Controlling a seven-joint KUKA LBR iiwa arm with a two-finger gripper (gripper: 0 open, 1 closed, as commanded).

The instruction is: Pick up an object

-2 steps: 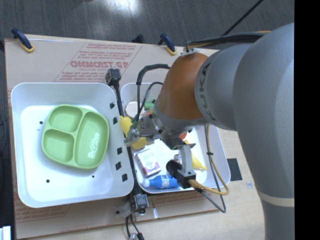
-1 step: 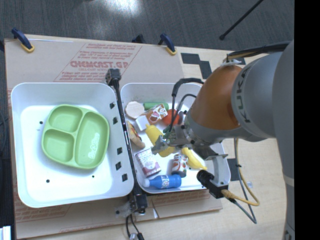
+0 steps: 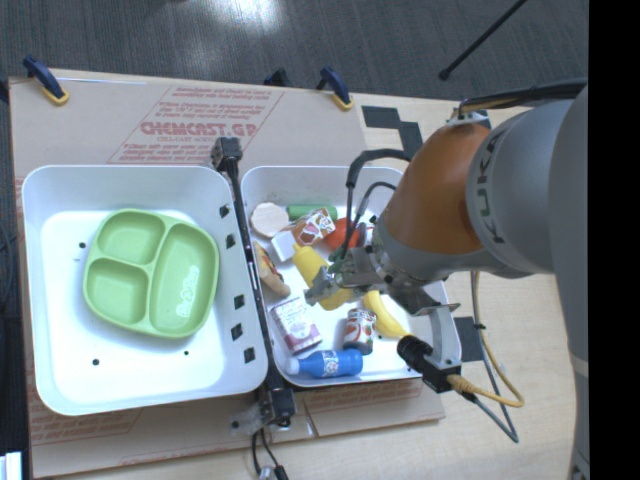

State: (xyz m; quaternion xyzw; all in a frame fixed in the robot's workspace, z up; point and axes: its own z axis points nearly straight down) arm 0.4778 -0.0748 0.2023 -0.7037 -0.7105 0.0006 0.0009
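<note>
The right bin (image 3: 262, 186) holds a heap of small items: a yellow banana-like piece (image 3: 385, 317), a blue bottle (image 3: 330, 364), a small can (image 3: 356, 332), a white packet with red print (image 3: 294, 323), a red-labelled carton (image 3: 312, 228), a round tan piece (image 3: 268, 218) and a green item (image 3: 303, 210). My gripper (image 3: 335, 286) is down in this bin, over the yellow and red items in its middle. The big grey wrist with the orange band (image 3: 445, 193) covers the bin's right part.
The left bin (image 3: 60, 358) carries a light green divided plate (image 3: 152, 272). A black clip rail (image 3: 243, 268) runs between the two bins. Blue clamps (image 3: 335, 86) hold the cardboard at the back. Cables (image 3: 490, 388) hang off the arm at the front right.
</note>
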